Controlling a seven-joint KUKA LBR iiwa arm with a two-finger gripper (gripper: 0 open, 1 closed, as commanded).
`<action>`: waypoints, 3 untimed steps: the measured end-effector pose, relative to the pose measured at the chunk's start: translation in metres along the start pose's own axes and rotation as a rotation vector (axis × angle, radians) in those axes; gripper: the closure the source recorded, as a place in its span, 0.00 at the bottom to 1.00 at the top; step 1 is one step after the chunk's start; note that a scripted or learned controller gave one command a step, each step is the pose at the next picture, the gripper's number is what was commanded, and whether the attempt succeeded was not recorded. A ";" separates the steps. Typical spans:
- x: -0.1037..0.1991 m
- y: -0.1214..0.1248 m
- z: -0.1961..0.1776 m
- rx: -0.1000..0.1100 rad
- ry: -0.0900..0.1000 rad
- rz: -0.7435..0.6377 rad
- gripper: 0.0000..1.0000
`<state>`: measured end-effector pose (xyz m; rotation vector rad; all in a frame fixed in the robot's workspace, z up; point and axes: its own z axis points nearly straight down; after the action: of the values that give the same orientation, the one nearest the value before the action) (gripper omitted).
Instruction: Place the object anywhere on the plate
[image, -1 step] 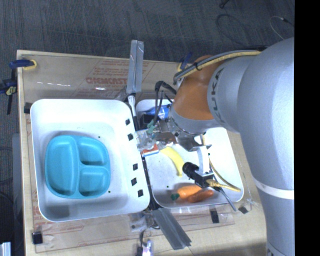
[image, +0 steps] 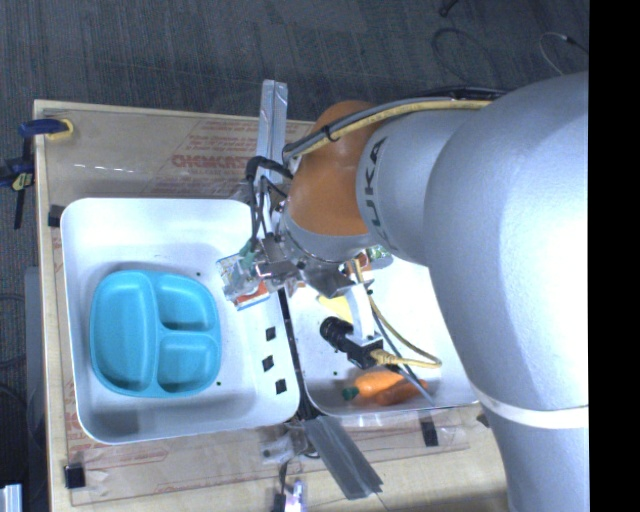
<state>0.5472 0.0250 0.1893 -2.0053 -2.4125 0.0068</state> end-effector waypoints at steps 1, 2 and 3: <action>0.047 -0.007 0.001 0.005 0.000 -0.160 1.00; 0.025 -0.028 0.002 0.006 0.000 -0.053 1.00; 0.030 -0.009 0.000 -0.001 -0.001 -0.228 1.00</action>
<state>0.5333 0.0529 0.1892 -1.7184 -2.6254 0.0063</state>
